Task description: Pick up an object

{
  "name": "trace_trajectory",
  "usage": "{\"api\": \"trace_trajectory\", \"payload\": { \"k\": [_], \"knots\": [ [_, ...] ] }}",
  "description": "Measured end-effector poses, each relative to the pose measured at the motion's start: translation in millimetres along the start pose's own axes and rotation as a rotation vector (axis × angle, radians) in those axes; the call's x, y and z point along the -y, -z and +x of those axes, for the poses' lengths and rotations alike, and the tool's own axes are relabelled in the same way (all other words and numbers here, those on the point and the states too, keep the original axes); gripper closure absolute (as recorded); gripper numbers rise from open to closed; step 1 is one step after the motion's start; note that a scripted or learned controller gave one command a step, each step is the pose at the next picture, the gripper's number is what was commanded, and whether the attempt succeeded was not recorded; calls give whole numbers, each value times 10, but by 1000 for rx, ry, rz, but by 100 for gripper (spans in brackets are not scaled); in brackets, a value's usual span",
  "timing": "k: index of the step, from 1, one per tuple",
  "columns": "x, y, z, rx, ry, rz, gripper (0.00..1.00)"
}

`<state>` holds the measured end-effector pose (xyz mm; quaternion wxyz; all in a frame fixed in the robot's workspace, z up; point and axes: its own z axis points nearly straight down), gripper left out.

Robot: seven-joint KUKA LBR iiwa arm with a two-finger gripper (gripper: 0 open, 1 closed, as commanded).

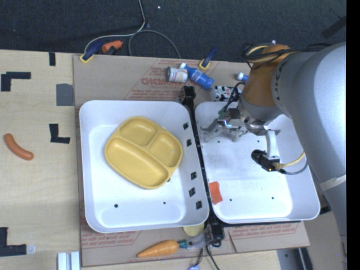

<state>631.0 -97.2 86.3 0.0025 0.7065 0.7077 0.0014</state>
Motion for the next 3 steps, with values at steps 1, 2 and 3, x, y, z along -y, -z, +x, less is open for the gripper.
{"api": "trace_trajectory", "payload": {
  "k": [1,2,3],
  "knots": [
    [-387,-12,-69,-1,1,3,0],
    [-386,95,-69,1,2,1,100],
    [-383,88,-72,2,2,3,0]
  ]
}}
